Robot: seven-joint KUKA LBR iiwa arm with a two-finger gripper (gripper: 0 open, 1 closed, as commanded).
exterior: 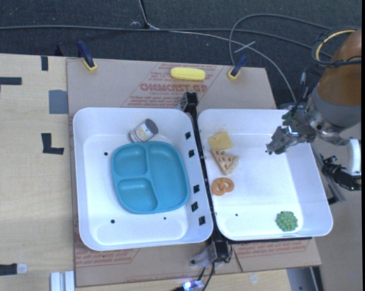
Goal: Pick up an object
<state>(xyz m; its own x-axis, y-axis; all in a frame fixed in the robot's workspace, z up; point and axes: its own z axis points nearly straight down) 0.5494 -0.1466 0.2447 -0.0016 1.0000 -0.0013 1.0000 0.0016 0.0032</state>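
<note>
End effector (279, 143) over right bin (304, 180), upper right; finger state cannot be told. Nearest pick judged: cheese wedge (219, 141), upper left there — light, rigid plastic, slippery; flat sides to be gripped.

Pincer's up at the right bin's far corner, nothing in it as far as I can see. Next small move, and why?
Probably shift the pincer left toward the cheese wedge, the nearest piece. The pincer hangs over bare floor of the right bin near its far right edge, with nothing under it. The pizza slice, pretzel and broccoli lie farther off.
</note>
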